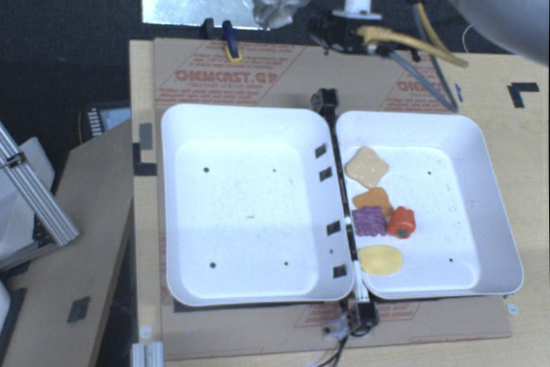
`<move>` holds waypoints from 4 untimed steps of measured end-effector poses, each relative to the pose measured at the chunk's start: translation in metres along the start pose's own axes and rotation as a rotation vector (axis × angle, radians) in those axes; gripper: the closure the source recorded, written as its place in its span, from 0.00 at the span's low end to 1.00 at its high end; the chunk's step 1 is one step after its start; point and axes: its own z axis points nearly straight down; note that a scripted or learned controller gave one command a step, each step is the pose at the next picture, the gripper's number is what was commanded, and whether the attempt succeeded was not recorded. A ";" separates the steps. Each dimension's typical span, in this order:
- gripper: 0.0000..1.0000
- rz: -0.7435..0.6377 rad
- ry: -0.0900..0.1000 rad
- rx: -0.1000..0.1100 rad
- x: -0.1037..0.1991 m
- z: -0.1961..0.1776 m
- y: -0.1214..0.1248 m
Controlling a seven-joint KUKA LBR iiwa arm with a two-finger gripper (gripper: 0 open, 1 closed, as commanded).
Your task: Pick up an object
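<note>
Toys (381, 211) in right bin (481, 185), tool (277, 9) well apart

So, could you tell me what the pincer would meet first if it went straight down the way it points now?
Probably the brown cardboard sheet behind the left white bin, not the toys. The pincer hangs beyond both bins, though depth is hard to judge.

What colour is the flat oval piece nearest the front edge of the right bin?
Yellow. The oval piece shows clearly in the camera view, lying in the right bin.
</note>
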 end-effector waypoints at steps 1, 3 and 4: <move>1.00 -0.001 0.001 0.005 -0.015 -0.001 -0.078; 1.00 -0.005 0.003 -0.002 -0.013 -0.024 -0.074; 1.00 0.006 -0.004 0.007 -0.003 0.004 0.022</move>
